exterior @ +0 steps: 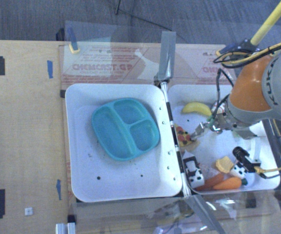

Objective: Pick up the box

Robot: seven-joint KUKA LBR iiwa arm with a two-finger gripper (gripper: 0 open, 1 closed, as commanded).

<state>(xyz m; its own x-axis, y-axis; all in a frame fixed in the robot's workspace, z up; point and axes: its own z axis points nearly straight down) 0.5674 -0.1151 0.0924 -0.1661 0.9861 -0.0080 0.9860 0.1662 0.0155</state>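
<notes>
Carrot lies along the right bin's near edge, just right of the black-and-white box at its near-left corner. Claw hovers above the box, over a patterned item; whether open, cannot tell.

Showing faint red lettering, roughly "CHEMCAST GP", on the clear protective sheet at twelve o'clock of the left bin.

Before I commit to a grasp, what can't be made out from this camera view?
- Tool: too small and blurred in the camera view to read its grip state.
- Right bin: its right side is hidden under the arm.
- Box: no item can be surely identified as it; the items by the carrot are too small.
</notes>
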